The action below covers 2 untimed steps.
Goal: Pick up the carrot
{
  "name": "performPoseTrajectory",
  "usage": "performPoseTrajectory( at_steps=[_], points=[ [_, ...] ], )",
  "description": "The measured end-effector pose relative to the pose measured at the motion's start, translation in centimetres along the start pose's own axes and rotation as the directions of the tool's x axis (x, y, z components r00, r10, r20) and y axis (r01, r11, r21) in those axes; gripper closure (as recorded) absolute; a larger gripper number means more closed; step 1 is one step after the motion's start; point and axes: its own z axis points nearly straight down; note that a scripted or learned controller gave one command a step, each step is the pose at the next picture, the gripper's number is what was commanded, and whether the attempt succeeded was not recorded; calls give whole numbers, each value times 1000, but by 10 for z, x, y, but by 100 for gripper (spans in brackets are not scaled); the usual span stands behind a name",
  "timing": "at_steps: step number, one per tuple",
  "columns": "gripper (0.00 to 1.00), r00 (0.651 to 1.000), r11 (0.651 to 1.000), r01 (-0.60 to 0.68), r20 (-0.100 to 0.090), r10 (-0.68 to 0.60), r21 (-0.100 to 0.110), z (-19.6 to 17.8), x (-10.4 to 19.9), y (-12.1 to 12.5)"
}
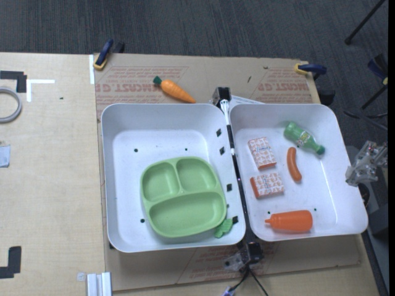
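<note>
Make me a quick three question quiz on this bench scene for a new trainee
1. True or false: the carrot lies inside the left bin.
2. Which bin holds the green divided plate? A left, B right.
3. Fill in: the green bottle lies in the ____ bin.

Key: 1 false, it lies on the cardboard behind the bins; 2 A; 3 right.

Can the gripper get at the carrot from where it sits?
Probably yes: the carrot lies alone on the cardboard behind the left bin, nothing over it. The gripper must cross both bins.
</note>
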Motion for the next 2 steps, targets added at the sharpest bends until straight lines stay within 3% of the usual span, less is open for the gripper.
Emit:
performPoseTrajectory(
  at_steps=[1, 2],
  points=[
    [100, 981, 981, -195, -5, 195, 0, 163, 5, 10],
    [100, 1000, 1000, 2, -1, -2, 0, 61, 1, 0]
  ],
)
